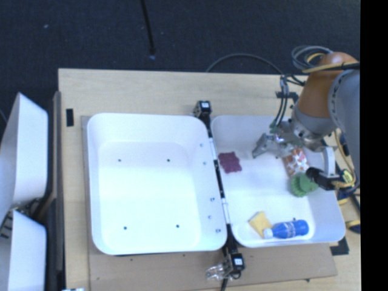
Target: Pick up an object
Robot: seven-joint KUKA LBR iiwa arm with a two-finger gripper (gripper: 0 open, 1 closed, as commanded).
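Note:
My gripper (274, 148) hangs over the upper middle of the right bin (242, 126), open, with nothing visible between its fingers. One grey finger (261, 147) points left toward a flat maroon square (229, 162) lying near the bin's left wall. A red-and-white patterned object (297, 160) lies just right of the gripper, partly under the wrist. Below it sits a green lump (301, 185). At the bin's front lie a yellow block (260, 223) and, touching it, a blue bottle with a white cap (290, 229).
The left bin (103, 132) stands beside the right one, joined by a central divider with black clips (202, 108). Cables loop behind the arm (321, 96) at the right. White containers (24, 156) stand off the bench's left edge.

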